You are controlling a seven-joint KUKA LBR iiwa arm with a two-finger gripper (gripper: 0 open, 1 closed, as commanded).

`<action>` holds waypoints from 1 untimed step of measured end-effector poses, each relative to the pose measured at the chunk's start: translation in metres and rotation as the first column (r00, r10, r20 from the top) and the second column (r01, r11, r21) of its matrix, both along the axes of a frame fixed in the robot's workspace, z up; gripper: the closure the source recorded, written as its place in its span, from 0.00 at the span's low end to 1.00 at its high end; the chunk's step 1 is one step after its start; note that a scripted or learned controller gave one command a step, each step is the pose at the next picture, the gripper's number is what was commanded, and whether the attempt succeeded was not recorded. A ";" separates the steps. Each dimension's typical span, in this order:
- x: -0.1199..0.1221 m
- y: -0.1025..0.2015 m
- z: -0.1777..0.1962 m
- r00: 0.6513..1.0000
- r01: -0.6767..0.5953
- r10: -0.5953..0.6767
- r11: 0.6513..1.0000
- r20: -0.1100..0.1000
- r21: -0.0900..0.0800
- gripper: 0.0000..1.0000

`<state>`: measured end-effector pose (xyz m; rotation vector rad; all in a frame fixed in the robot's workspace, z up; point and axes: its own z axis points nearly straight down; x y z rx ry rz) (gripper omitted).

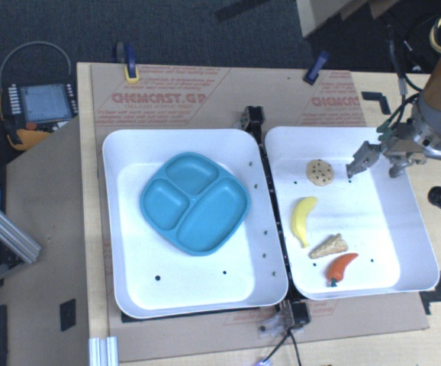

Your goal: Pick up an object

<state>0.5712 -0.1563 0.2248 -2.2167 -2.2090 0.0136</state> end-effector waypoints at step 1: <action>0.003 0.001 0.008 1.000 -0.004 0.004 1.000 0.014 -0.002 0.00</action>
